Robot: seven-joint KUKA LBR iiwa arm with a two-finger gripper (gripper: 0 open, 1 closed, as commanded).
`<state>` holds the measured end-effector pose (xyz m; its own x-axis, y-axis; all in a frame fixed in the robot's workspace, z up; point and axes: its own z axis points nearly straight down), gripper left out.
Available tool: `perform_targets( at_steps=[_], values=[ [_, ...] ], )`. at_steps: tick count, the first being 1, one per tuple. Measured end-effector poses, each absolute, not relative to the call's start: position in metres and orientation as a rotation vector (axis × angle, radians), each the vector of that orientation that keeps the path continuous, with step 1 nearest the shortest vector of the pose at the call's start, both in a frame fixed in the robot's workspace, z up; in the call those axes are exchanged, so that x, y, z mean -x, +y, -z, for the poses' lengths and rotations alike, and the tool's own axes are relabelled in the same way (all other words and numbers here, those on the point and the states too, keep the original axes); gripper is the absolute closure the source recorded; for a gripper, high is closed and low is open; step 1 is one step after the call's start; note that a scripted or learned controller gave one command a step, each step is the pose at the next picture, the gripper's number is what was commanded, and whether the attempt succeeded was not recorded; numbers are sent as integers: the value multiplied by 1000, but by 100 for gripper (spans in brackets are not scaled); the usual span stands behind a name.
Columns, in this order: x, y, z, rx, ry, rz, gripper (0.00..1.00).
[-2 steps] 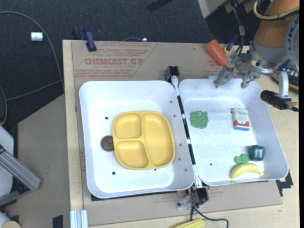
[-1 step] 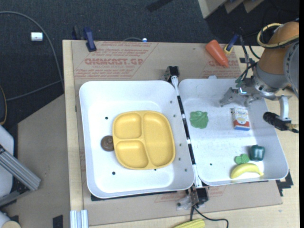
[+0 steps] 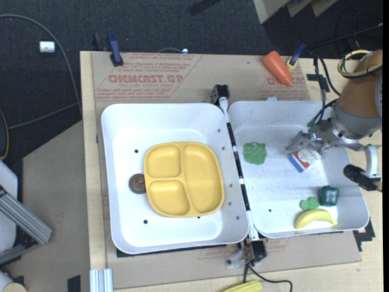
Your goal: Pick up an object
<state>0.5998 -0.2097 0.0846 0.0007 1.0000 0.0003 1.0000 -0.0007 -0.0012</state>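
- Left bin (image 3: 115, 163): holds a yellow divided plate (image 3: 183, 180) with three compartments, sitting roughly mid-bin, rotated a bit off square.
- Small brown round piece (image 3: 137, 183) touching the plate's left edge, partly tucked under its rim.
- Blue clamp (image 3: 113, 50) on the cardboard bench top (image 3: 152, 78) above the left bin, near the back left corner.
- Black clip (image 3: 220, 93) at the top of the seam where the two bins meet; another fitting (image 3: 252, 252) at the bottom of that seam.
- Right bin (image 3: 273, 218): green leafy toy (image 3: 254, 152) near its left wall, upper half.
- Red, white and blue packet (image 3: 302, 159) in the upper middle of the right bin, lying flat right under the gripper tip.
- Gripper (image 3: 308, 143) is down over that packet, fingertips at or touching its upper edge. Can't tell whether the fingers are spread or closed from this angle, nor whether the packet is between them.
- Yellow banana (image 3: 315, 219) at the lower right of the right bin, with a small green piece (image 3: 310, 204) touching its top.
- Dark green block (image 3: 329, 194) just beside those, up and to the right.
- Orange carrot-shaped toy (image 3: 278, 68) on the cardboard outside the bins, above the right bin.
- Arm (image 3: 358, 105) comes in from the right, orange band above the wrist, over the bin's upper right corner.
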Motion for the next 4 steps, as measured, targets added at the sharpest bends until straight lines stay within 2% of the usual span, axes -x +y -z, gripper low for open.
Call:
perform_targets(
  at_steps=[1, 2, 3, 4],
  values=[
    [-601, -209, -95, 2223, -2222, 2, 100],
    [-560, -215, -139, 2221, -2221, 0, 100],
    [-560, -214, -139, 2220, -2220, 0, 0],
    [-659, -222, -113, 2219, -2224, 2, 0]
  ],
)
